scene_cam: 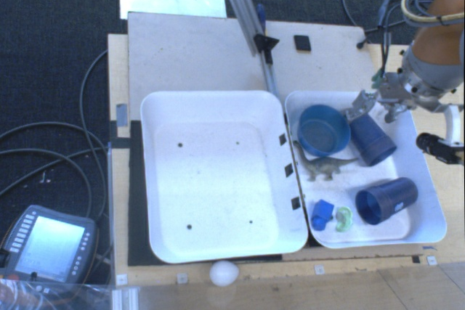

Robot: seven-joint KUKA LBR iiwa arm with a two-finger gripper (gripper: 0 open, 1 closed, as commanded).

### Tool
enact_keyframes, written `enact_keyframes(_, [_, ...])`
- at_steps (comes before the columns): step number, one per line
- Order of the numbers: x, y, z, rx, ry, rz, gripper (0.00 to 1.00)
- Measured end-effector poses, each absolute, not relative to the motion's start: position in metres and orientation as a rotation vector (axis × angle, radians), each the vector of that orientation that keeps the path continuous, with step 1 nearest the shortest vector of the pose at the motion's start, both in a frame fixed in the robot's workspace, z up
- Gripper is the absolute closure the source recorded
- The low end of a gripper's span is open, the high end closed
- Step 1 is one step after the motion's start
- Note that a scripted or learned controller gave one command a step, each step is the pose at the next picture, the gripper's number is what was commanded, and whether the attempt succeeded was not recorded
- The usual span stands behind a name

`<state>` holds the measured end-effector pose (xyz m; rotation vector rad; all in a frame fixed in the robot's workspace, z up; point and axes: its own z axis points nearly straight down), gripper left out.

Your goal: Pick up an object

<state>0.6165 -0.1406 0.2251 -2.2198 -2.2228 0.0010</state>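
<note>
Reaching in from the right edge of the frame, the arm (pixel 442 33) hangs over the upper right corner of the right bin (pixel 436 229), its orange band near the top right corner of the picture. The gripper (pixel 378 104) sits above that bin's upper rim, just over a dark blue cup (pixel 372 140) that lies tilted in the upper middle of the bin; whether the jaws are open or closed I cannot tell, and I cannot tell if they touch the cup. Left of this cup, touching it or nearly so, a blue bowl (pixel 324 130) stands upright in the bin's upper left part. Below the bowl a small grey dinosaur (pixel 325 168) lies near the bin's left wall. A second dark blue cup (pixel 385 201) lies on its side in the lower right part, its mouth facing lower left. Near the lower left corner sit a small blue block (pixel 322 214) and, just beside it to the right, a pale green piece (pixel 343 218). The left bin (pixel 160 112) fills the middle of the frame. A white egg (pixel 224 273) rests on the bench (pixel 196 47) below the left bin's lower rim. A pendant (pixel 47 243) with a lit screen lies in the lower left corner of the frame.
</note>
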Motion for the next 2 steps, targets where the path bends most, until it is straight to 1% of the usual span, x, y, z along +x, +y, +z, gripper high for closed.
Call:
enact_keyframes(1, [0.514,-0.042,0.188,-2.213,-2.225,0.003,0.00])
enact_keyframes(2, [0.503,0.034,0.189,-2.213,-2.227,0.000,0.00])
